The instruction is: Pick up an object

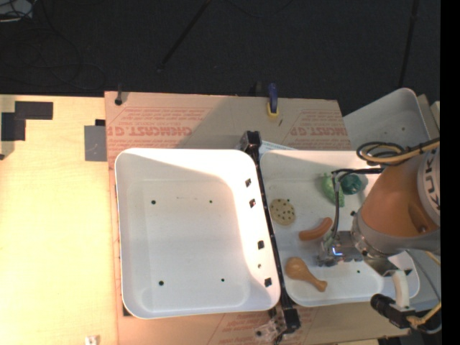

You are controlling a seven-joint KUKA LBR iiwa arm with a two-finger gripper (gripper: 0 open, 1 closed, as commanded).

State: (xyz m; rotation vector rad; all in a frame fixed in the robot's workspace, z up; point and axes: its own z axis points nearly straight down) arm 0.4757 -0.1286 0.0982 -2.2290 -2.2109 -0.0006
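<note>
In the right bin lie a round tan cookie with dark dots, an orange sausage-shaped piece, a brown drumstick-shaped piece and a green and teal toy. My gripper hangs low over the bin floor, just right of the sausage's end and above the drumstick. Its tips are small and dark against the arm, and nothing can be made out between them. The orange-banded wrist covers the bin's right part.
The left bin stands beside it, joined by a black clamp strip. Both rest on a cardboard sheet over a pale wooden bench. A blue clip sits at the cardboard's far edge. Cables loop above the arm.
</note>
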